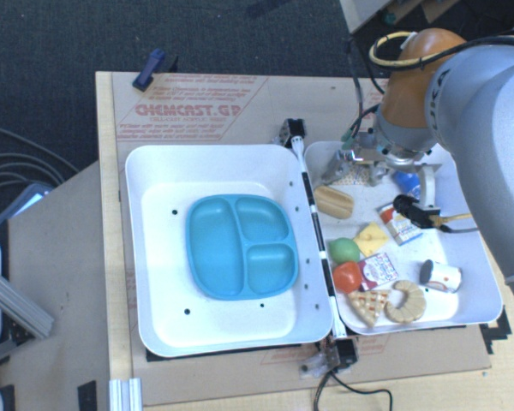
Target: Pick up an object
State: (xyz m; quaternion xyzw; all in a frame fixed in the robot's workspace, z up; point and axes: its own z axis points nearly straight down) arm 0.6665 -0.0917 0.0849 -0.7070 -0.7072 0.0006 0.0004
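- Grey and bulky, the arm [484,118] comes in from the right, its orange band [415,75] above the wrist, over the far end of the right bin.
- White left bin [154,195] holds a blue divided plate [240,245], lying flat near its middle with three compartments.
- White right bin [475,294], just beside the left one, carries a scatter of small toy foods and other bits.
- At the wrist's lower end, the gripper [364,163] hangs over the far left corner of the right bin; whether the claw is released or clenched cannot be told, and nothing is seen caught in it.
- A tan bread roll [333,201] lies just below the gripper, against the bin's left wall.
- A ring-shaped pastry [406,301] rests near the front edge, touching a waffle piece [368,305] to its left.
- A green ball [343,249] and a red tomato [348,276] sit one behind the other along the left wall.
- A yellow cheese block [371,236] is just right of the green ball.
- A small blue piece [408,181] lies under the wrist, near the far wall.
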